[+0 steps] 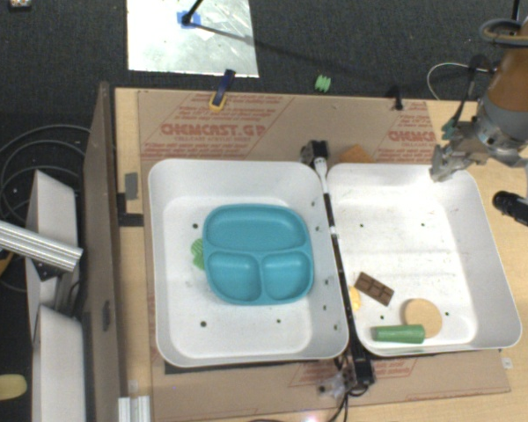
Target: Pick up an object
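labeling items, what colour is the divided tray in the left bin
Light blue, seen clearly in the camera view: the divided tray.

Coiled black cables [26,161] and a silver sheet [194,25] beyond the bench.

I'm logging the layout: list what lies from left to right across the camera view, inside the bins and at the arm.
Small green piece → blue plastic divided tray → brown chocolate-bar block → green cylinder → round tan cookie-like disc → pincer at the right bin's far corner.
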Available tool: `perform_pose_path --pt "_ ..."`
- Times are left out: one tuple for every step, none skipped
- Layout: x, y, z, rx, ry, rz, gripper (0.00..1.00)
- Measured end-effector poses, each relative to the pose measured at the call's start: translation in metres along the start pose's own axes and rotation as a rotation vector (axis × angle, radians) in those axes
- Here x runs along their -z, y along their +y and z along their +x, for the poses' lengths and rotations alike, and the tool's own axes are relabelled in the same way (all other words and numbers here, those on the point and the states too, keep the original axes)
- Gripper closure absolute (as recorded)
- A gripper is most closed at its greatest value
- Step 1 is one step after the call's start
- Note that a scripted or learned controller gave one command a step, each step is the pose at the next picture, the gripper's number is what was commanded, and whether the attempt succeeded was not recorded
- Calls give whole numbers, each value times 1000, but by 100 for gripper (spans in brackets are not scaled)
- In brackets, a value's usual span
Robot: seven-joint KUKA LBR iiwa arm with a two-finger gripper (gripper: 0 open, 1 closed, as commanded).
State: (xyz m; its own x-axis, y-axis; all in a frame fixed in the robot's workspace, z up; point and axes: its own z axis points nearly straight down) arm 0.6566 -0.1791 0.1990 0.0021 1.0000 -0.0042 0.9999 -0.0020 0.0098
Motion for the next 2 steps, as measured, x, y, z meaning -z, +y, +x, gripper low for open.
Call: perform_pose_path --pt "-6 0 3 4 2 6 0" --pt "-121 10 43 8 7 14 0"
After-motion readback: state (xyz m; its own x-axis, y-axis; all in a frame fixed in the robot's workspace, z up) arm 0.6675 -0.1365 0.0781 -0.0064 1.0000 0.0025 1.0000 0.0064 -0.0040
